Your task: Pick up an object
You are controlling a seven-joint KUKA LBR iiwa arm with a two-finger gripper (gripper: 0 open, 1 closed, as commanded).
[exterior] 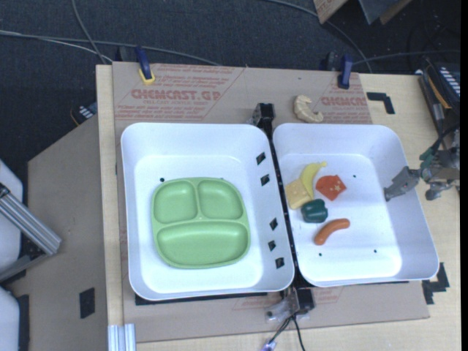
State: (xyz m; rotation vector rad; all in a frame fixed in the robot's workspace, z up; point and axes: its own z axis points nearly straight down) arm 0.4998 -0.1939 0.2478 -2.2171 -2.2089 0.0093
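Two white bins are set side by side; a green tray point(199, 222) is parked in the left bin point(139, 196). Toy food, including a red piece point(330, 187), is clustered in the right bin point(409, 247). The gripper point(401, 183) is seen at its right rim, and the fingers' state can't be made out.

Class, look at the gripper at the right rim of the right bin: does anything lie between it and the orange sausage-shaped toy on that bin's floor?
Nothing visible does. The gripper sits at the right rim of the right bin, and only bare white floor lies between it and the orange sausage-shaped toy. The other toys cluster farther left.

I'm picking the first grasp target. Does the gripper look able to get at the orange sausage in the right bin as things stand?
Probably yes. The gripper sits at the right bin's right rim, and bare floor lies between it and the orange sausage, which lies apart from the green piece.
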